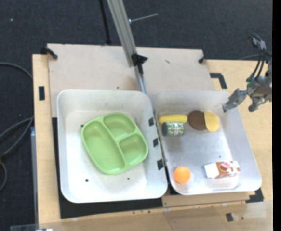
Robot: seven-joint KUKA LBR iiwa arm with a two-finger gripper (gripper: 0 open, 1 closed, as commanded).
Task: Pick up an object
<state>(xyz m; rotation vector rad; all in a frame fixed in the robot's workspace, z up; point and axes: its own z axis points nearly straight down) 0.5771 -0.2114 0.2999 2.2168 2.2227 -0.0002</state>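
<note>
Looking down from the one camera above the bench, two shallow white bins sit side by side on a pale wooden board (106,66). The right white bin (236,129) is the landmark for everything else.

Just to its left, touching along the middle edge, is the left white bin (68,177). A light green plastic plate with three sections (114,142) lies flat in it, a bit tilted.

Inside the right white bin, near the far left corner, a yellow banana-shaped toy (173,118) lies on its side. A small green can (174,128) sits just below it, touching or almost touching. Beside these, toward the middle of the far side, a round brown and yellow toy (204,121) rests on the floor of the bin. Near the front left corner is a small orange ball (182,175). Near the front right corner is a small white and red carton (222,169), lying down. The ball and the carton are apart from each other.

A grey metal pole (123,28) slants up from the far side of the bins, near where they meet.

The grey two-finger gripper (244,100) hangs over the far right corner of the right white bin, well apart from the toys. I cannot tell how wide its fingers are, and nothing shows between them.
</note>
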